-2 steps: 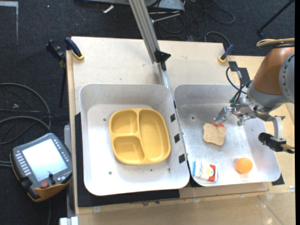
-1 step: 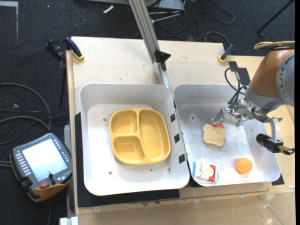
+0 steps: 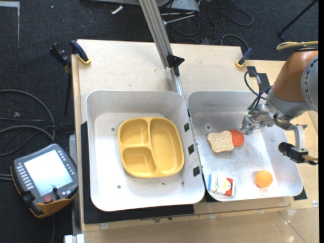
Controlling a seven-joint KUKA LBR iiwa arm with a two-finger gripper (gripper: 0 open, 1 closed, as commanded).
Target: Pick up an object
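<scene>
In the right bin (image 3: 212, 108) lie a slice of toast (image 3: 220, 142), a red round object (image 3: 237, 138) touching the toast's right side, an orange ball (image 3: 263, 178) near the front right, and a small white carton with red and blue print (image 3: 221, 185) at the front edge. My gripper (image 3: 249, 124) hangs low over the right bin, just up and right of the red object. Nothing is visibly between its fingers.
The left bin (image 3: 101, 135) holds a yellow divided plate (image 3: 151, 147). A metal pole (image 3: 157, 29) slants down to the seam between the bins. A teach pendant (image 3: 43, 178) lies left of the bench. Yellow clamps (image 3: 81, 52) grip the bench corners.
</scene>
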